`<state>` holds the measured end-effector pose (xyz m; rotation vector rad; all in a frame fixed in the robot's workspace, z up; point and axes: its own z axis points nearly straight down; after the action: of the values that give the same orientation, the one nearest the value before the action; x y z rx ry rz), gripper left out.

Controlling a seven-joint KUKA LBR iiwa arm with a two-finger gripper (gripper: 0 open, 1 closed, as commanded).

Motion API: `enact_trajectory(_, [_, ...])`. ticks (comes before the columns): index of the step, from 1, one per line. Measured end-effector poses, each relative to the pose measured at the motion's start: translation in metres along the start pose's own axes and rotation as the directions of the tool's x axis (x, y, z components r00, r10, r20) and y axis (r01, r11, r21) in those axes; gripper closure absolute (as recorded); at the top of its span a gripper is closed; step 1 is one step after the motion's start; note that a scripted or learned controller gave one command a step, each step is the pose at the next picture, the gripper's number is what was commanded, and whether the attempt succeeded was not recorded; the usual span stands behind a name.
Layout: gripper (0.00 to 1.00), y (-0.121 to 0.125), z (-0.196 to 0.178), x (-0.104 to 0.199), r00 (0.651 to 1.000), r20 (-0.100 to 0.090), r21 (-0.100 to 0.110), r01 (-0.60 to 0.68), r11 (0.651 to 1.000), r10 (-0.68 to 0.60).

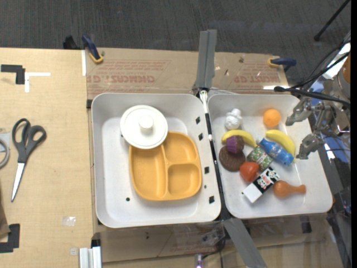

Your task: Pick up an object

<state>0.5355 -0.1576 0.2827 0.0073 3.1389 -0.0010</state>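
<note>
At the right edge of the frame the gripper hangs over the right bin's right side with its fingers spread apart and nothing between them. Just left of it lie a yellow banana and a blue bottle, among other small toys.

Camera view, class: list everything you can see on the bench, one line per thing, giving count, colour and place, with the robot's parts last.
Bins: 2, white, side by side on bench.
Tray: 1, yellow, three sections, left bin.
Lid: 1, white, round, on tray's upper left corner.
Bananas: 2, yellow, right bin.
Ball: 1, orange, right bin, top.
Bottle: 1, blue, right bin, centre.
Tomato: 1, red, right bin.
Drumstick: 1, orange-brown, right bin, bottom.
Carton: 1, black and white, right bin, bottom.
Scissors: 1, black handles, bench, far left.
Gripper: 1, grey, over right bin's right edge.
</note>
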Motion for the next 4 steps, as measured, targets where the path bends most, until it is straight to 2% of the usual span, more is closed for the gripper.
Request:
enact_trajectory(1, [0.00, -0.002, 0.118, -0.040, 0.989, 0.000, 0.000, -0.150, 0.989, 0.150])
enact_trajectory(2, [0.00, -0.040, 0.188, -0.036, 0.964, 0.004, 0.000, -0.265, 0.964, 0.265])
enact_trajectory(3, [0.00, 0.011, 0.191, -0.038, 0.922, -0.001, 0.000, -0.386, 0.922, 0.386])
enact_trajectory(4, [0.00, 0.025, 0.189, -0.091, 0.868, 0.004, 0.000, -0.496, 0.868, 0.496])
